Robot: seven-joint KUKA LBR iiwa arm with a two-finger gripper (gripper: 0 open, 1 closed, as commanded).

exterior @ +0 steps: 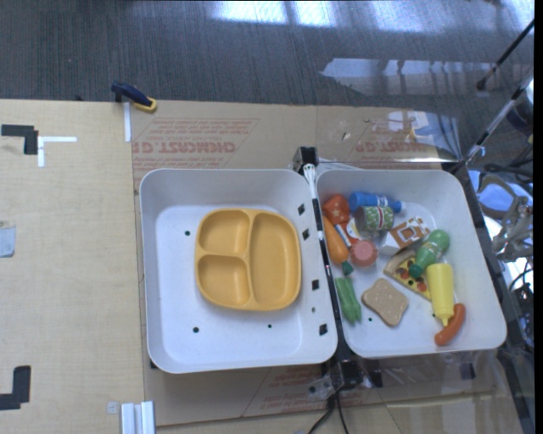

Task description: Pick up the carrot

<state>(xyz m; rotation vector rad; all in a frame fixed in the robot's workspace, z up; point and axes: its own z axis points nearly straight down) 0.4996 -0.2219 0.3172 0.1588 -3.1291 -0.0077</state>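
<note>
The light is bright and even. White glare shines on the dark floor (280, 13) at the top and on clear plastic (399, 127). Shadows are soft and small. The picture looks a bit fuzzy.

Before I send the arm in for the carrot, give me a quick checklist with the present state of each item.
1. Carrot located, in the right bin along its left wall: ok.
2. Carrot top side open to a grasp from above: ok.
3. Room around it: not ok; the red-capped piece and green pod lie close by.
4. Gripper state: cannot tell.
5. Yellow divided plate sits in the left bin, out of the way: ok.
</note>
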